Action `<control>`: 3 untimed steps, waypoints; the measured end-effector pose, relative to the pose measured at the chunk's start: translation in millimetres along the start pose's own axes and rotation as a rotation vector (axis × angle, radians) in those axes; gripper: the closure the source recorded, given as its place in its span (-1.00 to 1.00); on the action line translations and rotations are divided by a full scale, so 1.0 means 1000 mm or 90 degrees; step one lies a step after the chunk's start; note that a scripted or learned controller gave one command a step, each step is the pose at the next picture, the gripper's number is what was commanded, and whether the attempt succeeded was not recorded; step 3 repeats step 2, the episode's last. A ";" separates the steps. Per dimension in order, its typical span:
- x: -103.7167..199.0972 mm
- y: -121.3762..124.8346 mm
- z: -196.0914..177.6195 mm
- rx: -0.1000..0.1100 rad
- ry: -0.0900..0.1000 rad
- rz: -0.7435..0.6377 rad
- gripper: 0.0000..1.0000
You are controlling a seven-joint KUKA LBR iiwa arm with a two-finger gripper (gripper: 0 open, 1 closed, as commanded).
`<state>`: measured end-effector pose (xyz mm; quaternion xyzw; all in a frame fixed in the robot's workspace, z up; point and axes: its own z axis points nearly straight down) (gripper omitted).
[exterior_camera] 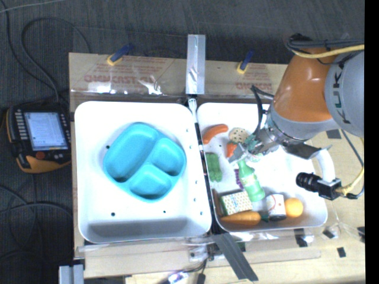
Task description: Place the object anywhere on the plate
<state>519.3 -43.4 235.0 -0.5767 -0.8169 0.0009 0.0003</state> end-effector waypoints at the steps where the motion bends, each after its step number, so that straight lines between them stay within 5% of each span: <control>1: 0.058 0.071 0.042 0.001 0.000 -0.080 1.00; 2: 0.058 0.071 0.042 0.000 0.000 -0.080 -1.00; 3: 0.058 0.071 0.042 0.000 0.000 -0.080 -1.00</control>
